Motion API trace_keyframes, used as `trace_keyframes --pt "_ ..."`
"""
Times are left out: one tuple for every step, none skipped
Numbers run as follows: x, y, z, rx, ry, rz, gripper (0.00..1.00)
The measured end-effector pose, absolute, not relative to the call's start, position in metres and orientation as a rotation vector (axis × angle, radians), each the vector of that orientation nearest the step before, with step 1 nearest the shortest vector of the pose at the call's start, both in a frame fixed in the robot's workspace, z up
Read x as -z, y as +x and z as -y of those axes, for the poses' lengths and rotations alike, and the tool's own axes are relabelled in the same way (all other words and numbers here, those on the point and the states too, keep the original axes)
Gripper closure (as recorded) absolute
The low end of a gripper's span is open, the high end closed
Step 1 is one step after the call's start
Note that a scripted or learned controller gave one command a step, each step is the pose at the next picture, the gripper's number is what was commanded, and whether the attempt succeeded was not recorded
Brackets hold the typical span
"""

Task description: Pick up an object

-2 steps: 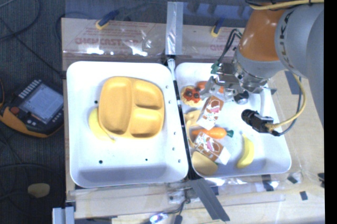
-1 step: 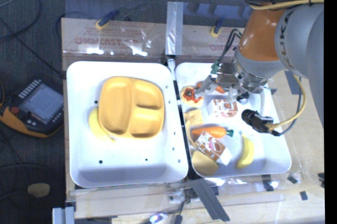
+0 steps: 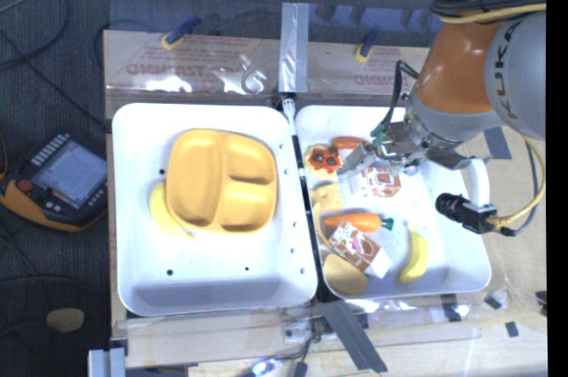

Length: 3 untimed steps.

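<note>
Bins, two of them, white and shallow, sit side by side on a bench seen from above at a slant. The left bin (image 3: 133, 278) holds one yellow-orange divided tray (image 3: 220, 180), which covers most of a pale yellow thing (image 3: 162, 211) poking out at the tray's lower left. The right bin (image 3: 461, 273) holds a jumble: one banana (image 3: 414, 256) at lower right, one carrot (image 3: 353, 222) in the middle, one red-and-white packet (image 3: 359, 248) just below the carrot, one small orange-and-black item (image 3: 322, 158) at upper left, and one white carton with red print (image 3: 382, 182). A tan rounded thing (image 3: 344, 276) at the bin's lower left is partly under the packet. The grey and orange arm (image 3: 470, 74) enters from the upper right, its far end cut off by the frame. The gripper (image 3: 382, 155) hangs low over the carton; whether its fingers are apart or closed cannot be told, nor whether anything is held. A handheld controller (image 3: 58, 180) lies on the floor at far left.
</note>
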State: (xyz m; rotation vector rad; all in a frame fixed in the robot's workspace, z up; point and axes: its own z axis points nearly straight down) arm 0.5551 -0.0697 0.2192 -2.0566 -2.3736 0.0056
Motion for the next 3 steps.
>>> trace_keyframes --pt "-0.109 0.571 0.130 -0.004 -2.110 2.329 0.00" --pt "-0.090 0.531 0.119 0.007 -1.988 2.456 0.00" --pt "-0.089 0.598 0.141 0.005 -2.020 2.412 0.00"
